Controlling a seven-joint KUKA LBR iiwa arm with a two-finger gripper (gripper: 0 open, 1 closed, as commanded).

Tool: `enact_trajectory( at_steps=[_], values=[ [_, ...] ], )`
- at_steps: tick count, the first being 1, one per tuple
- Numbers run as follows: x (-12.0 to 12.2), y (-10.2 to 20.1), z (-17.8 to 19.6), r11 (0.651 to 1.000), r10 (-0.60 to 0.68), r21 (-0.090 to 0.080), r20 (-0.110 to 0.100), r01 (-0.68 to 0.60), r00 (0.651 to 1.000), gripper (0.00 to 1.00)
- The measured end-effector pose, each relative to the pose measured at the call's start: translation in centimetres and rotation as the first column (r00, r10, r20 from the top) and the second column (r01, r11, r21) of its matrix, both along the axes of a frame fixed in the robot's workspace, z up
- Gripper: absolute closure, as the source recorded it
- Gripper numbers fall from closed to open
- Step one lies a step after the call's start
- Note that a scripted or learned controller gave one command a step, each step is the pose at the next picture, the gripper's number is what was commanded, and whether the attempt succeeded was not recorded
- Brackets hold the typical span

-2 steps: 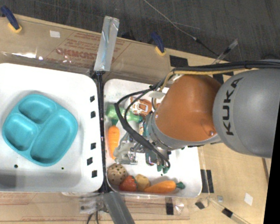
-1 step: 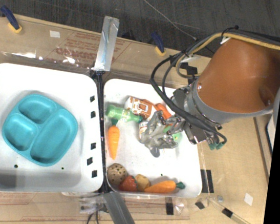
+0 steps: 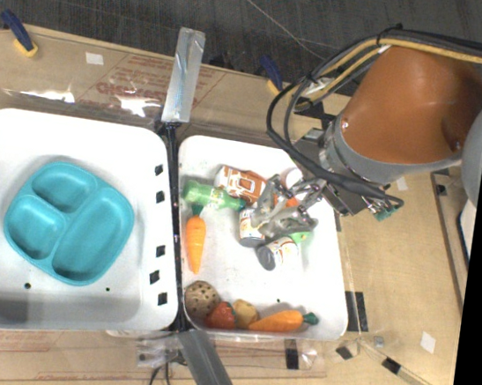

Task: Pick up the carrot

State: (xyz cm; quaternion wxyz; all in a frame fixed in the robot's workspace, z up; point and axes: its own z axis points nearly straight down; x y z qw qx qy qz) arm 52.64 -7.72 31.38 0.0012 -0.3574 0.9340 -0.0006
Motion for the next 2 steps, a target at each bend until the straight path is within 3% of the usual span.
enact_trajectory(
  at_steps=[1, 2],
  values=[
    [2.7, 5.8, -7.0, 0.996, 0.087, 0.003, -0.006, -0.087, 0.996, 1.0],
    [-3.8, 2.9, -0.6, 0.971, 0.24, -0.003, 0.003, -0.24, 0.971, 1.0]
  ],
)
